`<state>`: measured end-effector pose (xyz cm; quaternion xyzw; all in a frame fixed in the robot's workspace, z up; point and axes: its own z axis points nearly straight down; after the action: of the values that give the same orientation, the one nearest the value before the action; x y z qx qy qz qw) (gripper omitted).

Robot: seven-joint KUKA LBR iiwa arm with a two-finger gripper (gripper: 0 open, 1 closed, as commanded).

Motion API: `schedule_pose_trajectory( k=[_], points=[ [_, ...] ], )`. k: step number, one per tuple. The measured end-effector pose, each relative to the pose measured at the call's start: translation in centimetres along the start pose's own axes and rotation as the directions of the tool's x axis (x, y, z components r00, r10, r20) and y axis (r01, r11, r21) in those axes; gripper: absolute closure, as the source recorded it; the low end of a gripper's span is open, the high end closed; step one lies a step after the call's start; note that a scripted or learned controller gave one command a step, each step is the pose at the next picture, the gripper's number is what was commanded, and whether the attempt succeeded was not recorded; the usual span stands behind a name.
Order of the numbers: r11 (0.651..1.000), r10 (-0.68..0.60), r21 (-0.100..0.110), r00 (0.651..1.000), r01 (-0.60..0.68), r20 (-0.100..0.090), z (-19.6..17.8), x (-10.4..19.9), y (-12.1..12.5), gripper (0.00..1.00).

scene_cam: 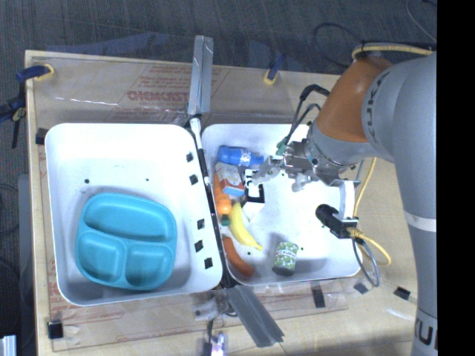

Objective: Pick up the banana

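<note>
The yellow banana point(242, 227) lies in the right bin point(326, 265), near its left wall, its length running from the upper left to the lower right. My gripper point(254, 184) hovers just above and to the right of the banana's upper end, reaching in from the right. It is open, with bare bin floor between the fingers. An orange carrot-like piece point(221, 199) lies against the banana's upper left.
A blue bottle point(237, 156) lies at the back left of the right bin, close to the gripper. A reddish-brown sausage shape point(239, 260) and a small green patterned can point(285, 256) sit at the front. The left bin point(67, 154) holds a blue divided tray point(128, 239).
</note>
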<state>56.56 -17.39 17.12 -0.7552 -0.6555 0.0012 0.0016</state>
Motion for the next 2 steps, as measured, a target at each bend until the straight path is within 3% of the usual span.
schedule_pose_trajectory(
  k=[1,2],
  points=[
    [0.997,0.071,0.0,0.997,-0.071,-0.001,4.8,1.9,-6.4,0.0],
    [0.972,-0.237,-0.004,0.972,0.237,-0.001,7.9,3.1,-8.5,0.0]
  ],
)
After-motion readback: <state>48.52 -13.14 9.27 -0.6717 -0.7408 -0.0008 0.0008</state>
